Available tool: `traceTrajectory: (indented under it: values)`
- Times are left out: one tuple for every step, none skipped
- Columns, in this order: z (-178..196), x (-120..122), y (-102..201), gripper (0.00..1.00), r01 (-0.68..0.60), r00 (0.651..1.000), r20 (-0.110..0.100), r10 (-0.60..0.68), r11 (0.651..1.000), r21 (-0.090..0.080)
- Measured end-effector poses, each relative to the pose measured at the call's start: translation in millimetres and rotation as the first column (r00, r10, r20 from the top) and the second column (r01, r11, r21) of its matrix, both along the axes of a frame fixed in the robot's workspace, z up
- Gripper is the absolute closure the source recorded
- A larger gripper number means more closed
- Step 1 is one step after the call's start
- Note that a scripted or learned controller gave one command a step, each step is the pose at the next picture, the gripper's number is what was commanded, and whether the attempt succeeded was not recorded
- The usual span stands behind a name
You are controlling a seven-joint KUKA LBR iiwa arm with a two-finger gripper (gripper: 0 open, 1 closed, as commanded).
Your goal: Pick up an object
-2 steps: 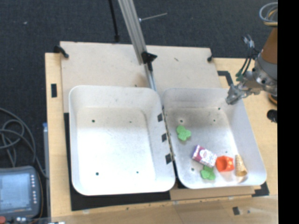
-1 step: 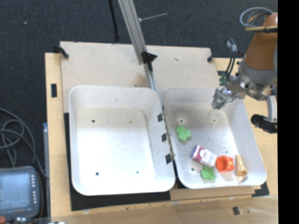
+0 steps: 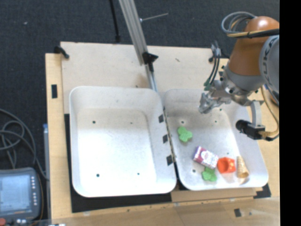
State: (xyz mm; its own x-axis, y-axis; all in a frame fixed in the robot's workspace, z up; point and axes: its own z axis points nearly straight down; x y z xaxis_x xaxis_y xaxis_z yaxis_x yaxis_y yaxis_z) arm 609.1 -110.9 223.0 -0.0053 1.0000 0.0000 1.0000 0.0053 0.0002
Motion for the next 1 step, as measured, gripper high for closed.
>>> traceTrajectory:
  values:
    - [3.0, 6.1, 56.6, 1.00, -0.002, 1.000, 0.002, 0.002, 1.000, 0.002]
